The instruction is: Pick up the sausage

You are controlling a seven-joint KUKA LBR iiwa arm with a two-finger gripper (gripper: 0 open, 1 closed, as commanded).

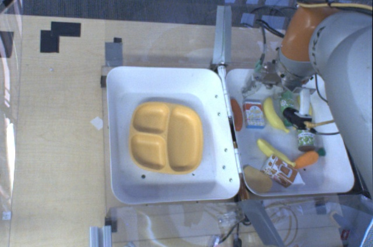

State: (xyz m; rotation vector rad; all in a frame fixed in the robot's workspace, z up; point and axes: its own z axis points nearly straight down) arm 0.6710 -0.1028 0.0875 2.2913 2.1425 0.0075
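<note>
We see two shallow white plastic bins side by side on the pale wooden tabletop. The left bin holds a yellow plastic tray with three compartments, lying flat near its middle. The right bin carries the clutter. The reddish-brown sausage lies lengthwise against that bin's left wall, just beside a small upright carton with a red top. To the right of the carton we find a yellow banana, and below it a second, smaller yellow banana. Further down sit a brown patterned packet, an orange carrot and a tan rounded object in the bin's lower left corner.

The grey arm with its orange band reaches in from the right, and its gripper hangs over the upper part of the right bin, apart from the sausage. We cannot tell whether the gripper is open or closed.
</note>
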